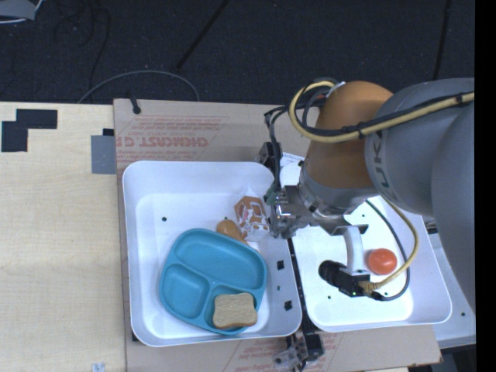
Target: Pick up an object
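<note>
Likeliest pick: brown-and-white patterned packet [249, 214], crumpled, lying in the left bin [143, 208] against its right-hand wall, just beside the pincer [277, 211] on the side toward the view's left; close enough that contact cannot be ruled out, but nothing is seen gripped. Pincer sits low over the seam where the two bins meet, mostly hidden under the wrist; whether it is wide or narrow cannot be told. Packet's long axis seems to run roughly along the bin wall, though the crumpling makes that uncertain. Judgement: the coming move turns on a short sideways shift away from the seam and into the left bin, then down; the wall right at the packet leaves little room on the pincer's own side. Next out from the pincer, just past the packet: small orange-brown lump [229, 229], touching or nearly touching the packet. Further out and nearer the view's bottom: blue tray [194, 285] with three compartments, a tan block [235, 310] in its lower-right one. On the pincer's opposite side, well apart in the right bin [434, 301]: red-orange ball [381, 260], a clear alternative but farther off. Bins rest on cardboard on a pale tabletop [54, 246]
</note>
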Robot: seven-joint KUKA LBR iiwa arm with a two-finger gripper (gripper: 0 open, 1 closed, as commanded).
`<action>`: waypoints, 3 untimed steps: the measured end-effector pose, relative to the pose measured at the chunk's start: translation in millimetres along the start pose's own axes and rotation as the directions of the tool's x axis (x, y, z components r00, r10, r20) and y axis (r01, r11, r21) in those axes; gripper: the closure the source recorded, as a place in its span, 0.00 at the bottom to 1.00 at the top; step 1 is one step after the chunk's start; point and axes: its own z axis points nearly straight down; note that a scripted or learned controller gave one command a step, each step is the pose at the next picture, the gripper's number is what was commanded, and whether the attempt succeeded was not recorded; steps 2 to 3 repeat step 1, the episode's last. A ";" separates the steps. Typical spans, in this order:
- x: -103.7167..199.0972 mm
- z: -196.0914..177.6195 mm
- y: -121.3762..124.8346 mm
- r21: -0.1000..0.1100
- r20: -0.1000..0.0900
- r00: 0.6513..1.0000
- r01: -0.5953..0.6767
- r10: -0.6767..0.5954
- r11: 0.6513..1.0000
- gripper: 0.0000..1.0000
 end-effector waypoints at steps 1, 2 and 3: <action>54.4 -13.2 6.6 -0.002 0.001 1.000 -0.001 0.001 1.000 1.00; 54.4 -13.2 6.6 -0.002 0.001 1.000 -0.001 0.001 1.000 1.00; 54.4 -13.2 6.6 -0.002 0.001 1.000 -0.001 0.001 1.000 1.00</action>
